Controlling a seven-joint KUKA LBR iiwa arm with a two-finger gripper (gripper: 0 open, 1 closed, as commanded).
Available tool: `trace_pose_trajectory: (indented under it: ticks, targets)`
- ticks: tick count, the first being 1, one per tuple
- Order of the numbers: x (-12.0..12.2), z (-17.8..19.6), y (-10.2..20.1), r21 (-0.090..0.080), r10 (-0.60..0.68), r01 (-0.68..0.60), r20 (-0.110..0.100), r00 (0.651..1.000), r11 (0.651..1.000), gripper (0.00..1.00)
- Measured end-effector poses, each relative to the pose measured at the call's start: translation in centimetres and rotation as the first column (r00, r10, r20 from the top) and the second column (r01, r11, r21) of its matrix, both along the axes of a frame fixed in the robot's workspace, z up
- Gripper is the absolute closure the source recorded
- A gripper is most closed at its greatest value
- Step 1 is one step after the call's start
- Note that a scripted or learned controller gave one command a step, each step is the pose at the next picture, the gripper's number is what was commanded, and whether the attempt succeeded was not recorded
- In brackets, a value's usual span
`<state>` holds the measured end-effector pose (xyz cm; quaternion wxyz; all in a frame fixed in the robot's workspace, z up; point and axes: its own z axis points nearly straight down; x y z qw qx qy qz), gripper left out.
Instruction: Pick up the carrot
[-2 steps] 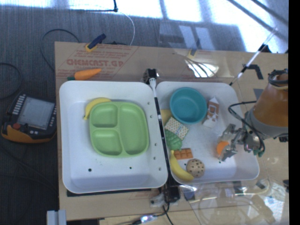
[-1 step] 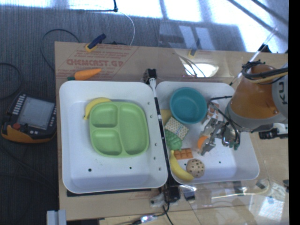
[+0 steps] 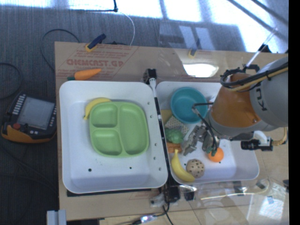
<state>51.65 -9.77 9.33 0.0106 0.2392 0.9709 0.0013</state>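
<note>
Tool (image 3: 191, 144) state unreadable; carrot (image 3: 172, 147) at 9 o'clock, crowded by banana (image 3: 180, 168) at 6: wrong-item grab likely.

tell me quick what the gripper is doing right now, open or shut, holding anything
gripper: open, down in the right bin, nothing between its fingers.

Two bins side by side on the table (image 3: 93, 60). Left bin (image 3: 75, 139) holds a divided plate (image 3: 119, 128) with a banana (image 3: 93, 105) at its far-left corner. Right bin (image 3: 243, 165) holds a bowl (image 3: 185, 103) at the back, a second banana (image 3: 180, 168) and a holed ball (image 3: 195, 168) at the front. The tool (image 3: 196, 140) sits between bowl and ball. A carrot (image 3: 87, 73) lies on the table behind the left bin. A handheld pendant (image 3: 29, 117) rests on the floor, left of the table.
</note>
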Motion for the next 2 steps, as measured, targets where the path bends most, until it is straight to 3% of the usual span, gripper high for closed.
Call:
trace_pose_trajectory:
  ticks: [1, 2]
  targets:
    - [-0.1, -0.2, 0.0, 0.0, 0.0, 0.0, -0.003, 1.0, 1.0, 0.0]
    - [0.1, 0.9, 0.0, -0.002, -0.001, 0.001, 0.003, 1.0, 1.0, 1.0]
